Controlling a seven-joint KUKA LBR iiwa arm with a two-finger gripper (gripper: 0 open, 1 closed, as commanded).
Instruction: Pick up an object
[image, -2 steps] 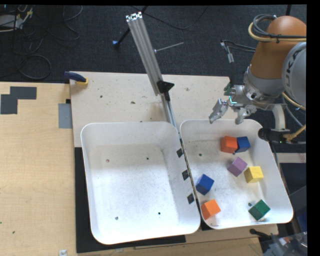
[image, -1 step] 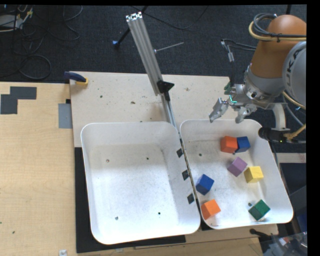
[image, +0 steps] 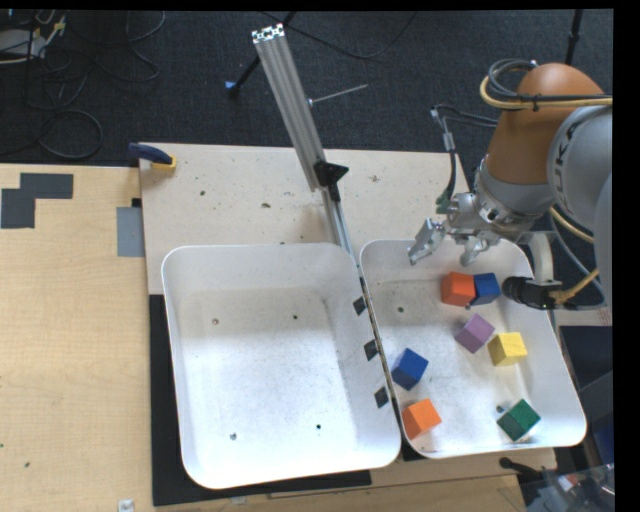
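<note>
The right bin (image: 548, 345) holds several small cubes. A red-orange cube (image: 458, 289) touches a blue cube (image: 486, 288) near the bin's back. A purple cube (image: 475, 331) and a yellow cube (image: 507, 347) lie just in front of them. Another blue cube (image: 409, 368) and an orange cube (image: 421, 416) sit by the left wall, and a green cube (image: 518, 419) sits in the front right corner. My gripper (image: 450, 243) hangs above the bin's back edge, just behind the red-orange cube. It is open, with nothing between its fingers.
The left bin (image: 190, 300) lies beside the right one, with black clips (image: 370, 348) along the shared wall. A slanted aluminium rail (image: 300, 125) rises behind the bins. The grey arm with its orange band (image: 540, 120) enters from the right.
</note>
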